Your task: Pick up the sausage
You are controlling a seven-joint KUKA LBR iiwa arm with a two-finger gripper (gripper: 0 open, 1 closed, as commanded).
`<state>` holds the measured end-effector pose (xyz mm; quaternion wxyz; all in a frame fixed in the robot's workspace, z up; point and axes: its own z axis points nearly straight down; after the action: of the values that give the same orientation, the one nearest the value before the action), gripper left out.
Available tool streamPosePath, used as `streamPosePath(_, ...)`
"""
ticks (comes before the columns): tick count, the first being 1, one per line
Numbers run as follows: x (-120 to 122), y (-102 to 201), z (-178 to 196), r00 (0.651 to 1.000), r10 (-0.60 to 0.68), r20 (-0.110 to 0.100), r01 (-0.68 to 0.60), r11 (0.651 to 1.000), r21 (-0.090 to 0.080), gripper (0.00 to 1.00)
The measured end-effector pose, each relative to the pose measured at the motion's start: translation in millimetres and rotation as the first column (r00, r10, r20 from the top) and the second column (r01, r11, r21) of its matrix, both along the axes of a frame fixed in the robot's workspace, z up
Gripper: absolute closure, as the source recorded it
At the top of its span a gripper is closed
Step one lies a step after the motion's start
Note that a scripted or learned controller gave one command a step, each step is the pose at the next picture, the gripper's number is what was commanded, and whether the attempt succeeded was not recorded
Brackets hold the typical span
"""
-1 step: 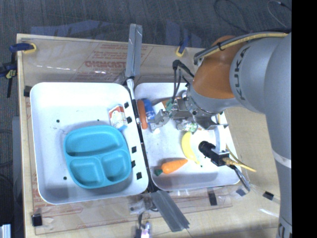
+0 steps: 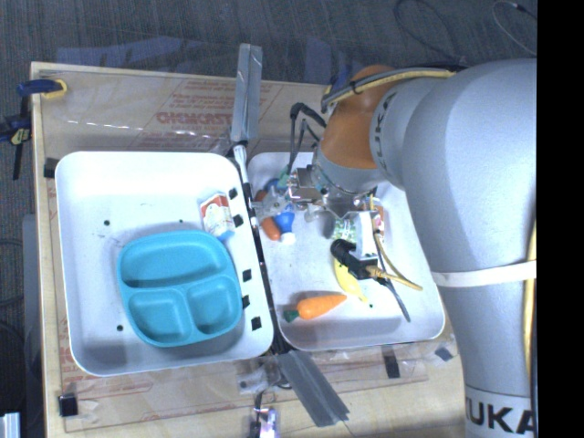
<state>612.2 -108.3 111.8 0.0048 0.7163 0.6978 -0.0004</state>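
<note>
1. Two white bins sit side by side on the worktop, and the orange carrot (image 2: 315, 306) near the front of the right bin (image 2: 310, 267) serves as the marker for everything else.
2. Up and to the left of the carrot, close to the wall shared with the left bin (image 2: 82, 185), lies a short reddish-orange stub that appears to be the sausage (image 2: 271, 229). A small blue piece (image 2: 286, 220) is touching it or just beside it.
3. Directly beyond the carrot, the grey arm (image 2: 474, 153) lowers its end effector (image 2: 301, 192) to a spot just beside the sausage. Cables and shadow hide its tip, so I cannot tell whether it is apart, together or clamped on anything.
4. Right of the carrot lies a yellow banana (image 2: 349, 279). Well to its left, in the other bin, are a blue divided plate (image 2: 178, 286) and a small carton (image 2: 215, 213).
5. Handling, as a judgement: the sausage looks like a light toy with a smooth, rounded skin, stiff or slightly yielding, and not fragile. It is likely to roll or squirt out under an off-centre pinch.
6. Best hold, again as a judgement: across the middle of its short width. The bin wall and the blue piece leave little room on either side.
</note>
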Motion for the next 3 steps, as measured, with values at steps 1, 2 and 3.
streamPosePath(1, 9.8, -1.7, -2.3, 0.997, 0.078, 0.004, -0.078, 0.997, -0.009, 0.00)
streamPosePath(2, 5.1, -0.2, -1.5, 0.990, 0.137, 0.027, -0.137, 0.991, -0.014, 0.00)
streamPosePath(3, -8.2, 8.1, -0.9, 0.977, 0.208, 0.037, -0.208, 0.978, -0.013, 0.00)
